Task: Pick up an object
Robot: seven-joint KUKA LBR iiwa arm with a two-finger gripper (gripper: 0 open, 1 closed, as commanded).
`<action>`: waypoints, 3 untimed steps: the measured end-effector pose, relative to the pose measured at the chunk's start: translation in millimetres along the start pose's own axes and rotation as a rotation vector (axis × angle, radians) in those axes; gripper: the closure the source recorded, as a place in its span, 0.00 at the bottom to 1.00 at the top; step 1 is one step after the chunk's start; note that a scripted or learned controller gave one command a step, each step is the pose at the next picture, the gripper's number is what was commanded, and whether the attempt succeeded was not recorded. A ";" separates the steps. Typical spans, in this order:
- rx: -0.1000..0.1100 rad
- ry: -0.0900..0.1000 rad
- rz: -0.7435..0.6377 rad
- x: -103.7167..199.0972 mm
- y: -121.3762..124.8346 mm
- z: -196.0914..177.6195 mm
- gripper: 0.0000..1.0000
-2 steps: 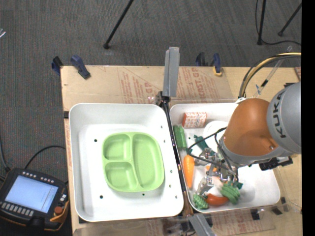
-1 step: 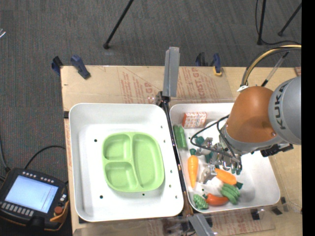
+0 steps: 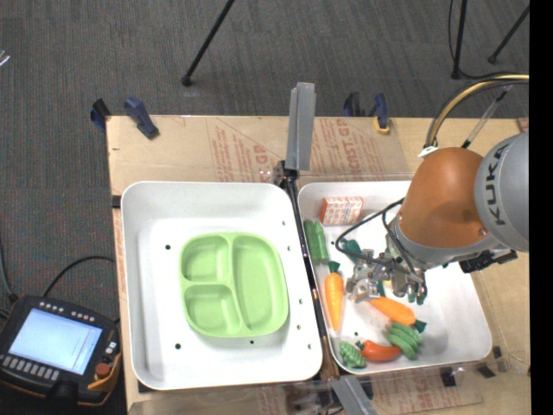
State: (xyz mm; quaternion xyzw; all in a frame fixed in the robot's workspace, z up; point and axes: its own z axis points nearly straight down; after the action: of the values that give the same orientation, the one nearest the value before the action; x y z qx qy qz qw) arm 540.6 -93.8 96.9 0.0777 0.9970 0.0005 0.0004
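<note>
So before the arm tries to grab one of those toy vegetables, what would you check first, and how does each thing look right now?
1. Gripper is over the right bin, where the toys are: ok.
2. A target lies close under it: ok, an orange carrot sits just below the gripper.
3. Fingers open and ready: cannot tell, the wrist and cables hide them.
4. Anything already held: cannot tell from this view.
5. Room around the target: not ok, green pea pods touch the carrot's end, so they may get nudged.
6. Other toys out of the way: ok, the second carrot, cucumber and small box lie off to the side.
</note>
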 end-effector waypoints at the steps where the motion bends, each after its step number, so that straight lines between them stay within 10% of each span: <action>1: -0.005 -0.013 -0.069 -27.4 106.0 -96.6 1.00; 3: -0.002 0.000 -0.741 -45.2 6.5 -80.5 1.00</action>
State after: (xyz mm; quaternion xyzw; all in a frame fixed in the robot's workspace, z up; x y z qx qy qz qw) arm 586.2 -94.4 177.4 -0.2885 0.9575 0.0012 0.0008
